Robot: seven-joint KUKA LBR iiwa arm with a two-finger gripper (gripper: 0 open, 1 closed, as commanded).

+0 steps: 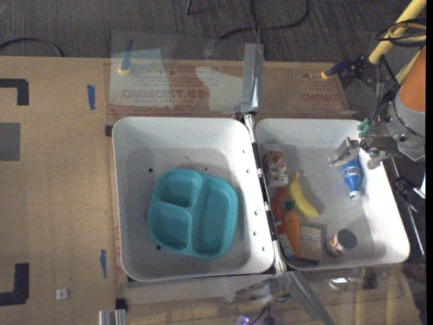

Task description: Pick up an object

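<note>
Camera view has the pincer point(354, 152) low over the upper right part of the right bin point(385, 249), with a small blue bottle point(352, 179) directly beneath its tip. The bottle's top end seems to sit right at the metal fingers, but whether they are apart or closed on it I cannot tell (the tip is a small grey tangle at this angle), so I would not call it a grasp.

As a judgement, the task stands at the approach or closing step: the arm is down at a candidate, and nothing is visibly lifted clear of the bin floor. Securing and raising the bottle is what remains.

Other candidates lie to the left of the pincer and lower in the frame: a yellow banana point(302, 196), beyond it a red and white packet point(275, 167) against the bin's left wall, and an orange carrot point(291, 229) below the banana. A small dark round can point(339, 241) rests well below the pincer, near the bin's bottom edge. Far to the left, in the left bin point(135, 141), lies a teal divided plate point(194, 212), well apart from the arm. Both bins rest on the table point(54, 202).
</note>
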